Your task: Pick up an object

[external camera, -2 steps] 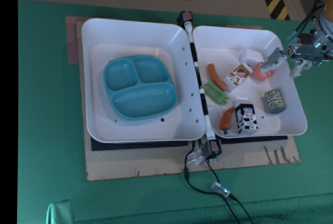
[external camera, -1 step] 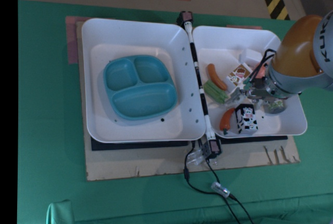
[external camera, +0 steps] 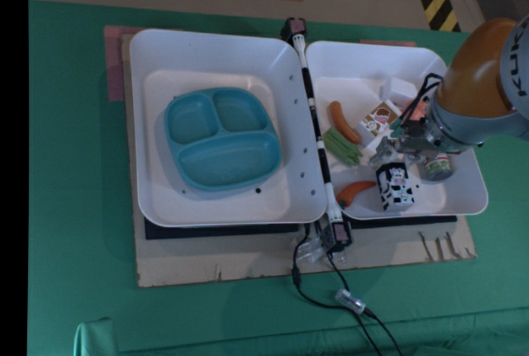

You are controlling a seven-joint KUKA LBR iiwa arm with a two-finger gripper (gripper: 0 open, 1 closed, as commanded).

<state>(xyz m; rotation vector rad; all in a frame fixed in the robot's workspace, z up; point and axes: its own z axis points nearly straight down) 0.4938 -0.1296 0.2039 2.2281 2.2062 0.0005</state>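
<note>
The right bin (external camera: 463, 189) holds several small items. A brown sausage (external camera: 345, 122) lies beside green pea pods (external camera: 342, 145), and an orange carrot (external camera: 356, 192) sits near the front. A black-and-white cow-patterned carton (external camera: 395, 186) stands upright, and a small picture box (external camera: 378, 118) lies behind it. A white block (external camera: 398, 89) is at the back, and a small jar (external camera: 438, 167) is at the right. My gripper (external camera: 392, 149) hangs low in this bin, just above the cow carton and beside the picture box. The arm's orange band (external camera: 479, 69) rises to its right.
The left bin (external camera: 157, 57) holds a teal divided plate (external camera: 221, 138). A black-and-white striped bar (external camera: 314, 123) runs between the bins. Cables (external camera: 331, 284) trail off the cardboard base onto the green cloth at the front.
</note>
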